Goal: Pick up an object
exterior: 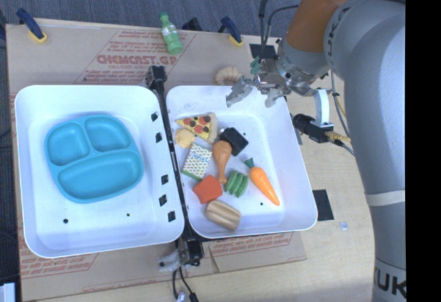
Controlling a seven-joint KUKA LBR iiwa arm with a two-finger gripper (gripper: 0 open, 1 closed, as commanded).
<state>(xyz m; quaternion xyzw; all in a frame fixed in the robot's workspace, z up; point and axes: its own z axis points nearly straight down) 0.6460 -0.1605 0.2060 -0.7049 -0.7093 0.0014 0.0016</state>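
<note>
end effector (256,92) sits over the back edge of the right bin (293,176), near its far rim; two fingers look spread with nothing between them, so open and empty as far as the view shows; grasp not started, this reads as approach.

candidates all in the right bin, clustered left of centre: pizza slice (198,125) at the back, black block (234,140) just beside it, drumstick (221,156) running down the middle, patterned cracker (197,161) to its left, red block (207,189), green piece (236,183), carrot (262,185) on the right, bread roll (222,214) at the front; small yellow bit (185,136) by the pizza.

advice: pick something with free space on both sides; carrot is the best bet, right flank clear, only the green piece close on its left; bread roll also decent, touching just the red block; avoid drumstick and cracker, hemmed in, fingers would land on neighbours.

for the carrot: align the fingers across its narrow axis, it lies diagonal so rotate the wrist to match; centre on the thick upper half, the tip is too thin; descend straight, close only near the bin floor, lift vertically.

risks: tapered shape may squirt out; flat items like the pizza likely too low to pinch.

left bin (27,176) holds the blue tray (93,156); not relevant.
</note>
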